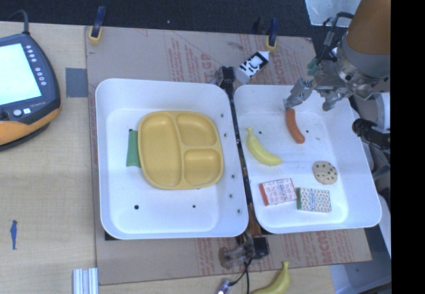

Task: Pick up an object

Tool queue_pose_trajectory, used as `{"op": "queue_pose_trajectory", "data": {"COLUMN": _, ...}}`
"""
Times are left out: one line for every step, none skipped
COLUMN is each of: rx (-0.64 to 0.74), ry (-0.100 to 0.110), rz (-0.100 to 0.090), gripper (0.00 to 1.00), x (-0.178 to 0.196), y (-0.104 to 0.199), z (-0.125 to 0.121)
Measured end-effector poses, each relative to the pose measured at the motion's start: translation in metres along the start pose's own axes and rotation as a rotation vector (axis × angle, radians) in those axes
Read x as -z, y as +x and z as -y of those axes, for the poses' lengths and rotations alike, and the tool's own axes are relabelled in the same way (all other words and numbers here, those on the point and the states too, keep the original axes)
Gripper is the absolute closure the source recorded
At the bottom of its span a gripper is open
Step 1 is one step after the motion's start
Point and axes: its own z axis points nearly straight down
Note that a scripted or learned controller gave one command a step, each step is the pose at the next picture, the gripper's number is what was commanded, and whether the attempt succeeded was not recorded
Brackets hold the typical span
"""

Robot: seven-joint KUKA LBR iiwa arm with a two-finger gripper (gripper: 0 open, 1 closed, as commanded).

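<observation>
Gripper (312,95) stood wide open above the sausage (295,126) in the right bin (372,186); nothing was lifted yet.

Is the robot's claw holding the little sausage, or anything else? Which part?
Nothing is held. The gripper hangs open above the right bin, one fingertip just above the sausage's top end, not clamping it.

Little can be read here. The brown cardboard sheet (199,47) under the two bins carries rows of reddish printed lettering, too small and faint to make out. The red-and-white packet (277,191) and the green-patterned packet (314,200) in the right bin (362,173) bear print that is likewise illegible. The teach pendant (23,90) screen shows blank white.
</observation>
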Motion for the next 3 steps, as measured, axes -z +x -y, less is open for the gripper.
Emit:
{"op": "queue_pose_trajectory", "data": {"rx": -0.001, "ry": 0.003, "rz": 0.003, "gripper": 0.0, "x": -0.079, "y": -0.077, "z": -0.025}}
{"op": "queue_pose_trajectory", "data": {"rx": 0.001, "ry": 0.003, "rz": 0.0, "gripper": 0.0, "x": -0.129, "y": -0.037, "z": -0.048}}
{"op": "queue_pose_trajectory", "data": {"rx": -0.001, "ry": 0.003, "rz": -0.001, "gripper": 0.0, "x": -0.147, "y": -0.075, "z": -0.041}}
